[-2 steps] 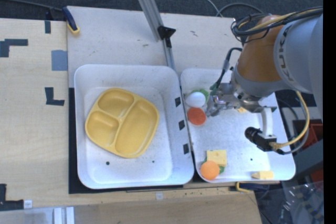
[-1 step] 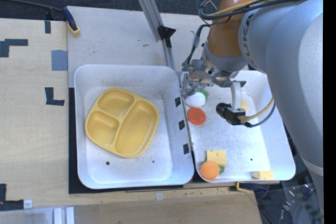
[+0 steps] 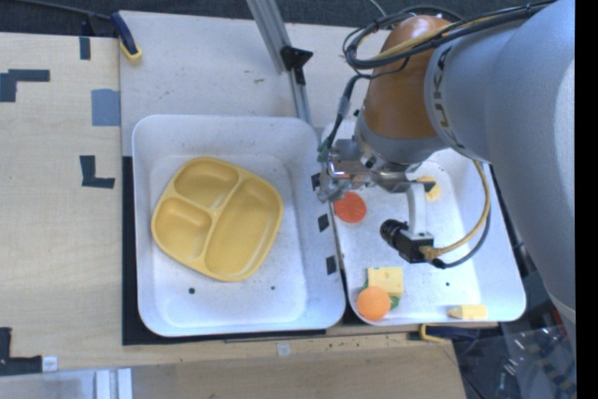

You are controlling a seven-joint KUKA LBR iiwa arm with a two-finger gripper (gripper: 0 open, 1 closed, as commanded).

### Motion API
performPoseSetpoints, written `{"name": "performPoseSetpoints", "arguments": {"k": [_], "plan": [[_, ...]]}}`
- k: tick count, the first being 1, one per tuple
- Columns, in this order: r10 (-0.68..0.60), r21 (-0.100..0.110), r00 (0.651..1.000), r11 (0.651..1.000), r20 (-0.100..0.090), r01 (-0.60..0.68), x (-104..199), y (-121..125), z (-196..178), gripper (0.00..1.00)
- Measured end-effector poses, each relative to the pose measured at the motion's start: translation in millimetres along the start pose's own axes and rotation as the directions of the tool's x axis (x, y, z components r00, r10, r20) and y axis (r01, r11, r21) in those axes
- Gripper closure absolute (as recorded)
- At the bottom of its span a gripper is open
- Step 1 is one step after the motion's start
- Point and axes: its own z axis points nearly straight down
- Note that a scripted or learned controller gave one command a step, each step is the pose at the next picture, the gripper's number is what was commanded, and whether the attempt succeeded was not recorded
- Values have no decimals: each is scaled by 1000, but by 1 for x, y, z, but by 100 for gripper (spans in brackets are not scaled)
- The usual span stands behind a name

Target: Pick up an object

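Your gripper (image 3: pixel 338 185) sits low in the right bin (image 3: pixel 500 290), hard against the wall it shares with the left bin (image 3: pixel 224 131), so you have almost no room on that side. Whether it is open or closed you cannot tell from here. Just beside it, toward the near edge, lies one red disc (image 3: pixel 351 209). Further that way, near the front rim, you have one yellow block (image 3: pixel 385 279) touching one orange ball (image 3: pixel 374 303), and one small yellow piece (image 3: pixel 466 312) off in the corner. Across the wall, the left bin holds one yellow divided tray (image 3: pixel 218 218) with open floor around it.
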Motion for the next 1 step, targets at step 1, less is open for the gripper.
{"name": "performPoseSetpoints", "arguments": {"k": [1], "plan": [[-1,-5,1000,1000,0,1,63,34,-37,100]]}}
